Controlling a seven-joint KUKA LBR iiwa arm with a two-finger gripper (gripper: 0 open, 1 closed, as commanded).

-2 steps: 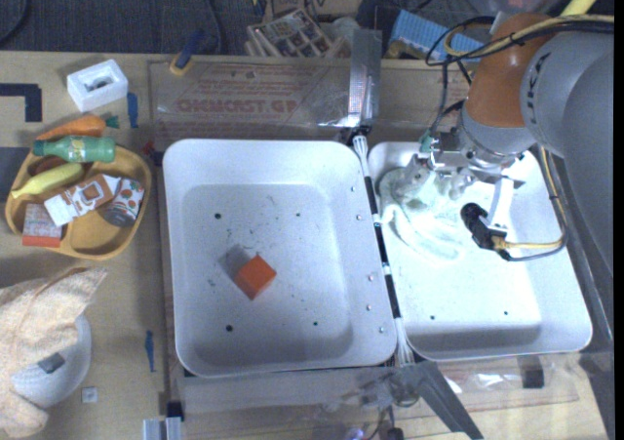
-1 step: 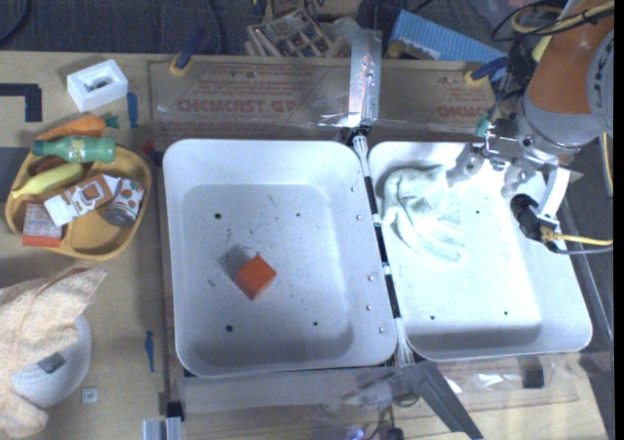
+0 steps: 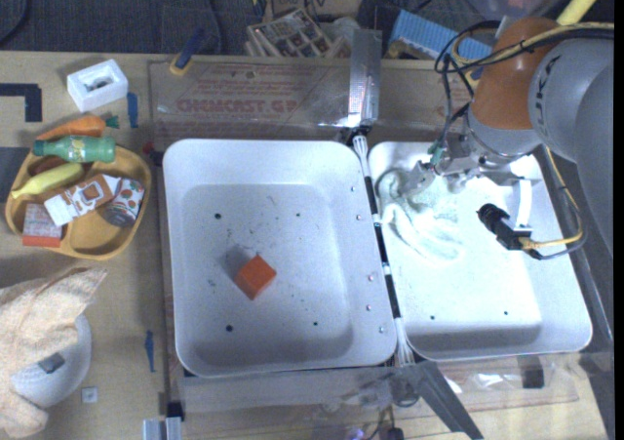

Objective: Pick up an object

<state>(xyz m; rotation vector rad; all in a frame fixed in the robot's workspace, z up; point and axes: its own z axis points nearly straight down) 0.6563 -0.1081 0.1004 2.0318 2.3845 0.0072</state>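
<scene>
The orange block [image 3: 255, 276] lies alone on the floor of the left bin [image 3: 200, 170], a little left of and below that bin's middle, with one corner turned toward the bottom of the frame and a small grey shadow against its upper-left side. The arm [image 3: 575, 97] comes in from the upper right of the frame, its orange band [image 3: 512, 77] above the far rim of the right bin [image 3: 487, 316]. The gripper [image 3: 426, 178] sits low in the upper-left part of that bin, near the wall the two bins share. It is over a pale crumpled thing [image 3: 427, 229] (cloth or thin plastic, hard to tell which) that spreads from the gripper toward the middle of the right bin. Whether the gripper is open or closed cannot be told from this angle, and nothing can be seen held in it. The block is well apart from the gripper, in the other bin. At the left edge of the frame, outside the bins, a tan bowl [image 3: 102, 243] holds a green bottle [image 3: 76, 148], a banana [image 3: 44, 180] and some small packets. A small white box [image 3: 97, 84] stands above the bowl, and a beige cloth [image 3: 39, 321] lies below it.
</scene>
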